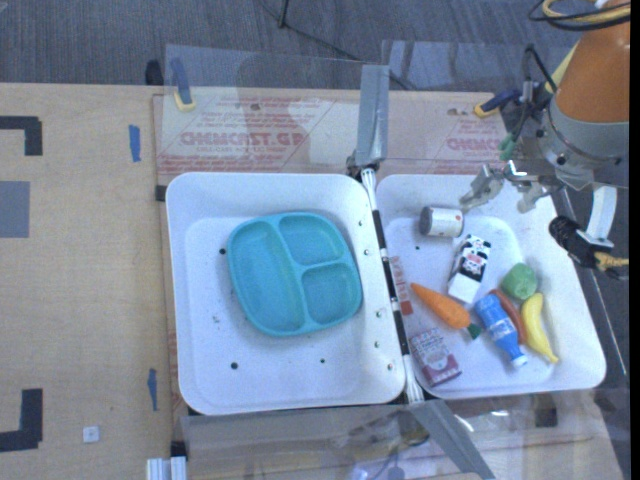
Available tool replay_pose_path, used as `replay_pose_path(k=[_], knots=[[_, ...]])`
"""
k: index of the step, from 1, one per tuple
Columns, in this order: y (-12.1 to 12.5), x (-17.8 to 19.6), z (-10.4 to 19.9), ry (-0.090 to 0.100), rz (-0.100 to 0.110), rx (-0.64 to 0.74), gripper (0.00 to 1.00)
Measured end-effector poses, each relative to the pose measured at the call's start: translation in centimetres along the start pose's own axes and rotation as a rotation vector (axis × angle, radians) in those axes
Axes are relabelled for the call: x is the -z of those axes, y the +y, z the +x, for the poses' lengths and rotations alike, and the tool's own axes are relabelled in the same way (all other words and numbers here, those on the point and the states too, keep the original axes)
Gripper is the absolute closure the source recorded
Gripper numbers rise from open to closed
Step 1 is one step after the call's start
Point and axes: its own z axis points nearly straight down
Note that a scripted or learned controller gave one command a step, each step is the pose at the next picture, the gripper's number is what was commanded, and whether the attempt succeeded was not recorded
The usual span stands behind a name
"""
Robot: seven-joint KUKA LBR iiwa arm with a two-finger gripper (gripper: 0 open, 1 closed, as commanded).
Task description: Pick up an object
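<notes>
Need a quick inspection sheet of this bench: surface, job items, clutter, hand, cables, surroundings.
Surface: wooden bench, two white bins, left bin, right bin.
Job's things: right bin holds grey can, cow-print carton, carrot, blue bottle, banana, green piece, red packet.
Clutter: teal divided plate in left bin.
Hand: hand above the right bin's far edge, holding nothing visible.
Cables: yellow cable near arm.
Surroundings: grey carpet.

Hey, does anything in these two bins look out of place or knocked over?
Nothing looks spilled or damaged. The small grey can lies on its side near the right bin's back wall, and a flat red packet sits askew at its front left corner. The blue divided plate lies flat in the left bin.
</notes>
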Motion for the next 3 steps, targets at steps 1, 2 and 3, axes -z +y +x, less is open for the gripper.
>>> replay_pose_path(k=[1,2,3], knots=[[-2.1,-14.3,-3.9,-0.002,-0.008,0.143,0.0],[-2.0,-13.2,-4.1,-0.004,-0.012,0.137,1.0],[-1.3,-2.1,2.4,-0.002,-0.003,0.122,1.0]])
